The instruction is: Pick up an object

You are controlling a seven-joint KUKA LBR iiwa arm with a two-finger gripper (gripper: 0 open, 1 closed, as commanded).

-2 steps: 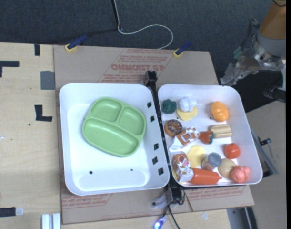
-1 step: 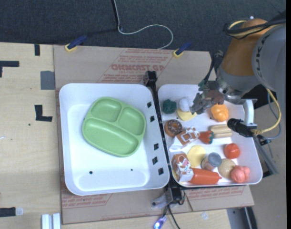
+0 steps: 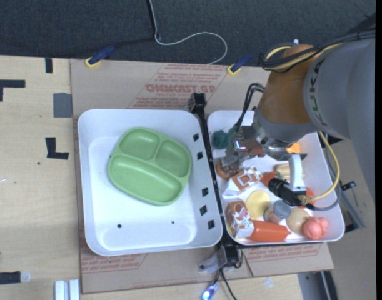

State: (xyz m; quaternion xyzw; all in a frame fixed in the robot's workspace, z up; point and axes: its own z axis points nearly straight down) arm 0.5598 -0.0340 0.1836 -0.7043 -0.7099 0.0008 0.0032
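The right bin [image 3: 333, 167] holds a heap of toy food. An orange carrot-like piece [image 3: 269, 231] lies along its near wall, beside a pink ball [image 3: 314, 228] and a tan potato shape [image 3: 298, 217]. A yellow piece [image 3: 258, 202] and a red-and-white piece [image 3: 239, 216] sit left of them. My gripper [image 3: 236, 154] hangs low over the bin's far left part. A teal item [image 3: 221, 138] is just left of it, a brownish item [image 3: 229, 164] is right under it, and an orange-and-white piece [image 3: 246, 179] lies just in front.
The left bin [image 3: 94, 186] holds a green divided plate [image 3: 150, 165]. A black divider rail [image 3: 206, 161] runs between the bins. The arm's grey and orange body [image 3: 303, 99] covers the right bin's far right corner.
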